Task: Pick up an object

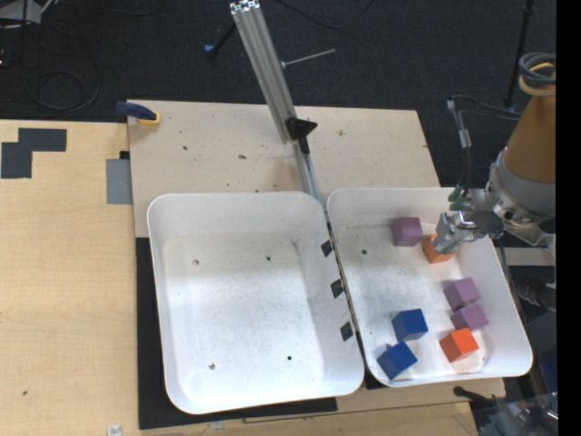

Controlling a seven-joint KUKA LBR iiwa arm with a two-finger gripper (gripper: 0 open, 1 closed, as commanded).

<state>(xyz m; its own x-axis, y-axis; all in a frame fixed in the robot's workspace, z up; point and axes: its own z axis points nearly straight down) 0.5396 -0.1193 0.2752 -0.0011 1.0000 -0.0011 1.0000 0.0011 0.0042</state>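
Camera view: gripper (446, 241) low over the right bin (363, 334), near its far right side, directly above an orange block (438, 254) that peeks out beneath it. Possibly touching; whether it grips the block, cannot tell. Purple block (407, 232) just left of it. Nearer the front: two more purple blocks (465, 302), two blue blocks (404, 339), another orange block (459, 343). Left bin (163, 243) alongside.
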